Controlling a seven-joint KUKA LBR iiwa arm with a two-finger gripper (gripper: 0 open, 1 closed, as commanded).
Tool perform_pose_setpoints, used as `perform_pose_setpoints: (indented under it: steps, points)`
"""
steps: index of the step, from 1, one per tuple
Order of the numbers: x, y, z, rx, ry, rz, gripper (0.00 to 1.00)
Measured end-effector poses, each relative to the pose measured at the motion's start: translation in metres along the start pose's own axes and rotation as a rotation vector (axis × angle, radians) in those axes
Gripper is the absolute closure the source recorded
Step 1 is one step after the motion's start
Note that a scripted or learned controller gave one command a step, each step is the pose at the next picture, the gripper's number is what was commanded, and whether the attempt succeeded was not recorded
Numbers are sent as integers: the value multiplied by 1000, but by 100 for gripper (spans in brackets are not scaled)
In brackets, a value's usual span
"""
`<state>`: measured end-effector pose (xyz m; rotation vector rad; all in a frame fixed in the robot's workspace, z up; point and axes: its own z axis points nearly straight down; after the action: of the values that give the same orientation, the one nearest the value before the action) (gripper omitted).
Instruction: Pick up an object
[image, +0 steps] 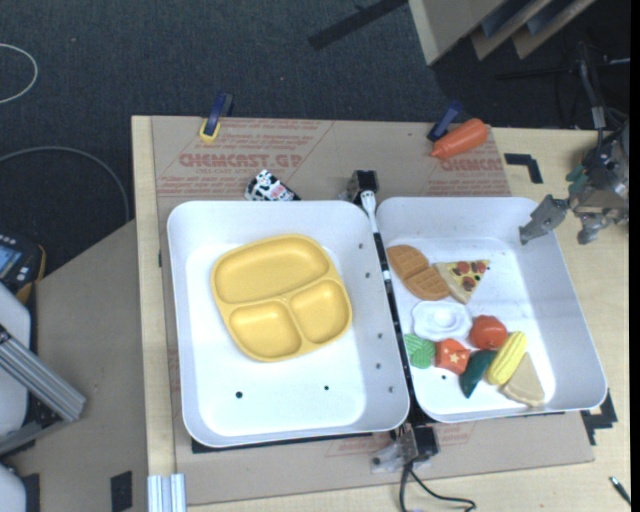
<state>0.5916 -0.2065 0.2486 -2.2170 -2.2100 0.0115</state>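
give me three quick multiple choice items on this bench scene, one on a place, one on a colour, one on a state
1. Where does the pizza slice lie?
A. right bin
B. left bin
C. on the bench

2. What colour is the divided tray?
A. blue
B. yellow
C. red

3. How does the gripper stand to the toys?
A. clamped on the corn
B. pressing the egg
C. apart from them, at the right bin's far corner

Key: 1 A, it lies among the food toys in that bin. 2 B, it is plainly yellow. 3 C, nothing sits between its fingers.

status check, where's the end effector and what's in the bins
End effector over right bin's far right corner, carrying nothing. Toy food clustered in right bin, untouched. Yellow divided plate in left bin.
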Motion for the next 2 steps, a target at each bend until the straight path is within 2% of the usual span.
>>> perform_pose_setpoints:
  steps: [1, 2]
  points:
    - [1, 2, -8, -14, -3, -3, 0]
    - [2, 6, 55, -6, 0, -3, 0]
